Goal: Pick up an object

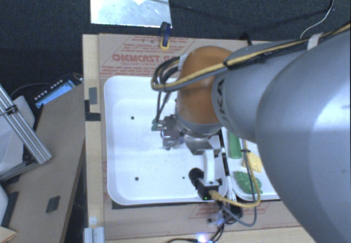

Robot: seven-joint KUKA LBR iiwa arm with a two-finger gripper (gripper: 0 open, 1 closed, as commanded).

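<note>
two white bins point(123, 143), one arm point(274, 116) (grey)

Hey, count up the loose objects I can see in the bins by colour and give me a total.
Green cylindrical object: 1
Green leafy object: 1
Yellow object, partly hidden by the grey arm: 1
Total: 3

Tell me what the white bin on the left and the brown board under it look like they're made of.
The left white bin looks like moulded plastic with a smooth, slightly glossy finish: rounded corners, a raised rim and soft sheen suggest it. The brown board beneath looks like corrugated cardboard, matte, with red printed lettering; its exact make-up cannot be told from this view.
</note>
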